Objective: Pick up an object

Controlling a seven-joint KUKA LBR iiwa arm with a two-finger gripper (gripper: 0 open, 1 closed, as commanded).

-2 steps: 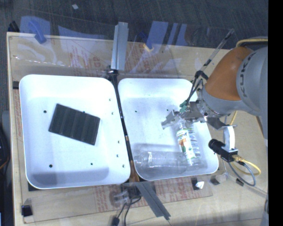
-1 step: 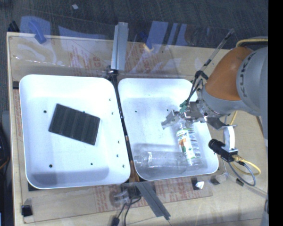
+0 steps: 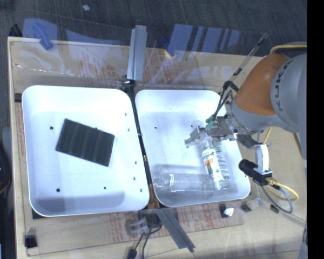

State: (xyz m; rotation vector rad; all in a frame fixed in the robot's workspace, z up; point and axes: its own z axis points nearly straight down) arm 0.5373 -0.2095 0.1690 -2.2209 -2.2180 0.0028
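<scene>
Two white bins (image 3: 130,144): left holds dark ribbed panel (image 3: 85,142); right holds bottles (image 3: 215,163), end effector (image 3: 208,133) above them, grip state indiscernible.

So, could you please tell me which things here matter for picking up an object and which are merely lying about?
Part of the job:
- claw, low in the right bin
- labelled bottle, just below the claw
- clear plastic bottle, along that bin's near wall

Lying about:
- dark ribbed panel, flat in the left bin
- metal divider post
</scene>
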